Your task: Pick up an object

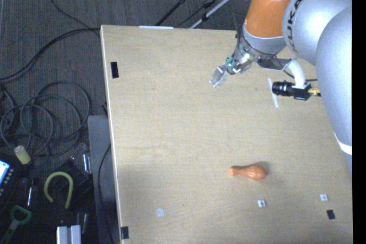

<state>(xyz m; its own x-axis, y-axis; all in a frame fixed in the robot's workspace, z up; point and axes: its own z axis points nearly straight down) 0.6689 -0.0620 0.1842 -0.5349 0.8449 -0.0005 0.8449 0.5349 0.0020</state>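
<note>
Nothing sits in the gripper (218, 78), well apart from the orange object (250, 171).

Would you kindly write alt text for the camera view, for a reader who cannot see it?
A grey arm with an orange band holds its two-finger gripper above a pale wooden board, apart from a small orange pear-shaped object lying nearer the front. Cables lie on the dark floor at left.

We see our grey arm (323, 37) reach in over the right half of the tan board (171, 123), its orange band (269, 6) above the wrist, and the gripper (219, 78) angled down-left above the board's upper middle.
</note>
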